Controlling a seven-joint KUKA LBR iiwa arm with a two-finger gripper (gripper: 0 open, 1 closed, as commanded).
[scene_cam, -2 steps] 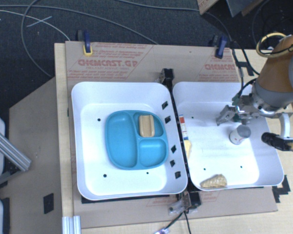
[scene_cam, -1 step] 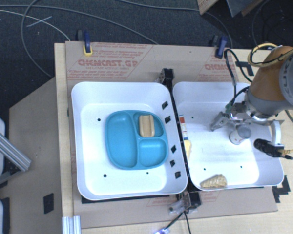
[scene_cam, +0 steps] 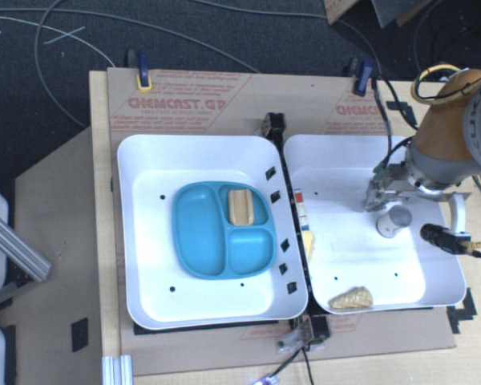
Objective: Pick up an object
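My gripper (scene_cam: pixel 387 208) hangs over the right part of the right bin (scene_cam: pixel 433 287), below the arm's orange band (scene_cam: pixel 449 127). A beige, crumpled object (scene_cam: pixel 351 298) lies at that bin's front edge, well apart from the gripper. A small yellow piece (scene_cam: pixel 307 243) rests against the bin's left wall. A thin item with red and white marks (scene_cam: pixel 297 204) lies along the same wall farther back. In the left bin (scene_cam: pixel 144 279) sits a blue divided plate (scene_cam: pixel 200 231) with a tan block (scene_cam: pixel 240 207) in its back right compartment.
A black divider with clips (scene_cam: pixel 282 215) runs between the two bins. Cables (scene_cam: pixel 457 243) trail from the wrist over the right bin's right rim. The bins sit on a cardboard sheet (scene_cam: pixel 184 99) held by blue clamps at the back.
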